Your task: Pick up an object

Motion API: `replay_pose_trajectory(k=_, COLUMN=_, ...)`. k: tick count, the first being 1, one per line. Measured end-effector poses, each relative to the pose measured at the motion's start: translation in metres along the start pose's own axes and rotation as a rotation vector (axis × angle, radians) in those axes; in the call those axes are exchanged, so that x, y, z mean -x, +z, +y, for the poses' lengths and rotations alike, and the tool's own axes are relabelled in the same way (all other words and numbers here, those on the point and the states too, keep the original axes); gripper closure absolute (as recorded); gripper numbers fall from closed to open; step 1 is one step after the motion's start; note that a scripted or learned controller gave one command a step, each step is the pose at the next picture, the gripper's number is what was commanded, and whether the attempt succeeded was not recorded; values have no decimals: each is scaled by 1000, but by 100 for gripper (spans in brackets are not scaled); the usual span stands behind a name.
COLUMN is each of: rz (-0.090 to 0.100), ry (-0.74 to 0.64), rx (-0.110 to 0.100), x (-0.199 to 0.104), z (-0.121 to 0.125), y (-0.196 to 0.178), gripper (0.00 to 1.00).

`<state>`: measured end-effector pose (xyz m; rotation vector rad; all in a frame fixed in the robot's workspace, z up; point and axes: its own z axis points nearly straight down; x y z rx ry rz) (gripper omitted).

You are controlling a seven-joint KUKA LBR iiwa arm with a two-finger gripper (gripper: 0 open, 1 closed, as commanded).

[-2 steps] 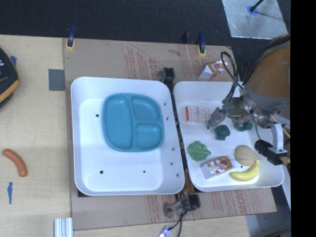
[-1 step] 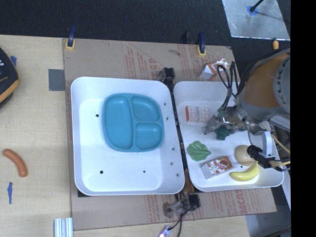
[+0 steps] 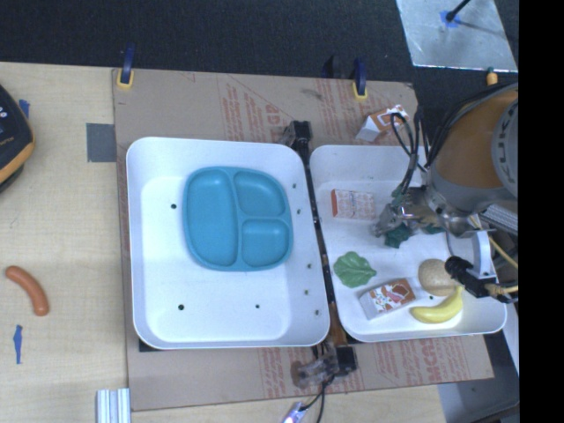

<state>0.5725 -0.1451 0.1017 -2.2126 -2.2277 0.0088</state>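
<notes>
Gripper [image 3: 394, 223] of mine sits low in the right bin [image 3: 352, 161], fingers pinching a dark green object [image 3: 397, 233] (just beside the leaf [image 3: 353, 268]).

Arm [image 3: 476, 161] cut off at right edge, end effector [image 3: 394, 225] fingers unclear

Smooth glossy white plastic bins [image 3: 141, 236], matt blue plastic plate [image 3: 236, 217], cardboard underlay [image 3: 220, 104].
</notes>
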Motion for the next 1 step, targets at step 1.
replay_pose_trajectory(k=1, rz=3, ry=2, rx=4, x=-45, z=13, y=-69, gripper=100)
